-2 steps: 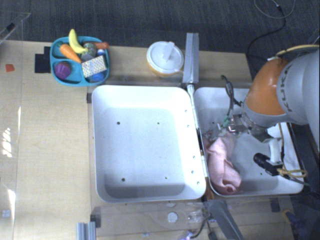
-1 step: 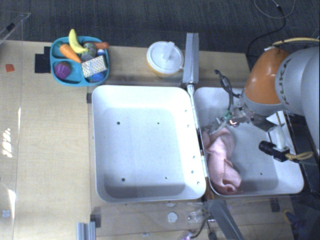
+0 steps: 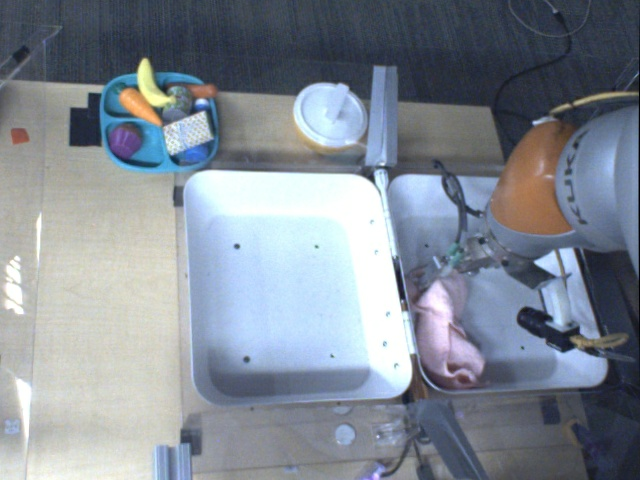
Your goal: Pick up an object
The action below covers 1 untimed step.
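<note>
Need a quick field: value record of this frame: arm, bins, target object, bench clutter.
arm: grey KUKA arm with orange band, reaching over the right bin
gripper: low in the right bin, at the cloth's upper end; grasp cannot be judged
target: crumpled pink cloth, against the right bin's left wall
right bin: shallow white bin, holds the cloth
left bin: shallow white bin
bench: blue compartment tray of toy food; white lidded round container
</note>
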Each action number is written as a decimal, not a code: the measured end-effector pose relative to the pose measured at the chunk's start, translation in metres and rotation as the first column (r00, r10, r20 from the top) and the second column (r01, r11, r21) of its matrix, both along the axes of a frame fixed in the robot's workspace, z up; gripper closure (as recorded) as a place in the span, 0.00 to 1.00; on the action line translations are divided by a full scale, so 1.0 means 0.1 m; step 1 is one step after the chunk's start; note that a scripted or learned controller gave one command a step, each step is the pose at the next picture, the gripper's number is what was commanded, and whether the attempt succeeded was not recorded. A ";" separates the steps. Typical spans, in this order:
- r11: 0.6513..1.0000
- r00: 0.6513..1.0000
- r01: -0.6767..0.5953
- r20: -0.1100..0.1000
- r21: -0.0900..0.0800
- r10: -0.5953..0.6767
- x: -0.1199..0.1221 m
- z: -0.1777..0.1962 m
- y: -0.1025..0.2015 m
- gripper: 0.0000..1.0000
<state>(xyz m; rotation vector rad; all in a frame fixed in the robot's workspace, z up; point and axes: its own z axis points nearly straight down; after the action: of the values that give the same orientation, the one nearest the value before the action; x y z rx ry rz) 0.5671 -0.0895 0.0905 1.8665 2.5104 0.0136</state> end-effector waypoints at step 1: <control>0.999 0.999 -0.033 0.003 -0.002 0.033 -0.63 0.01 -0.05 0.00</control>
<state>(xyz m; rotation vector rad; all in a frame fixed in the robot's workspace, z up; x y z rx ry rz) 0.5038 -0.0947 0.0914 1.8225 2.5387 0.0146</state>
